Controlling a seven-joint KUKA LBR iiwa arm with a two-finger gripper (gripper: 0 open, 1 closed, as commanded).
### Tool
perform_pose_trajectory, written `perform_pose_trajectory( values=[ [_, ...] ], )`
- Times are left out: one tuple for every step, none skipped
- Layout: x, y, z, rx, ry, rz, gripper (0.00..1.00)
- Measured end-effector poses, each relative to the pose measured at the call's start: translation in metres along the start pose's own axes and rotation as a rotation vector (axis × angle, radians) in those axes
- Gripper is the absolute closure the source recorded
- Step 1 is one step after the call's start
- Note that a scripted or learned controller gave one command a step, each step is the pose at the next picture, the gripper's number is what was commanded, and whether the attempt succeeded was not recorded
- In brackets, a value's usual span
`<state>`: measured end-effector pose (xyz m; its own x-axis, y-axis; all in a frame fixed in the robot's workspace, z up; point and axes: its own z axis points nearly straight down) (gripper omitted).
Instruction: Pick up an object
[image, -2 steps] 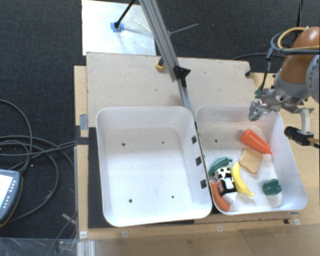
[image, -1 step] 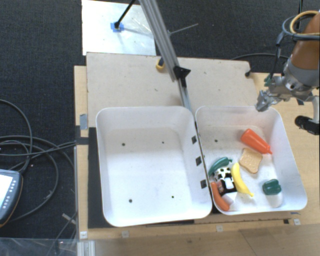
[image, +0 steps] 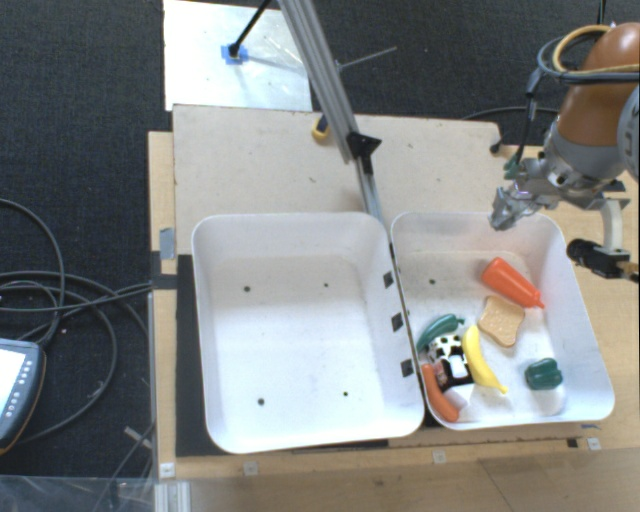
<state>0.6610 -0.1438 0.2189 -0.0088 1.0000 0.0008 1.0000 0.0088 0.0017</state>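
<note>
The right bin holds several toy foods: an orange carrot, a slice of toast, a yellow banana, a dark green pepper, a green vegetable, a black-and-white item and a red-orange piece by the near left wall. My gripper hangs over the bin's far right corner, above and behind the carrot, with nothing visibly between its fingers.
The left bin lies beside the right one, with a divider wall between them. A slanted metal pole rises from the back of the bench. Cables and a pendant lie on the floor at left.
</note>
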Motion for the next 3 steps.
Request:
perform_pose_trajectory(
  values=[
    [0.048,-0.010,0.007,0.002,0.001,-0.001,1.00],
    [0.100,-0.027,0.011,0.003,0.002,-0.001,1.00],
    [0.157,-0.029,0.009,0.001,0.002,-0.002,1.00]
  ],
)
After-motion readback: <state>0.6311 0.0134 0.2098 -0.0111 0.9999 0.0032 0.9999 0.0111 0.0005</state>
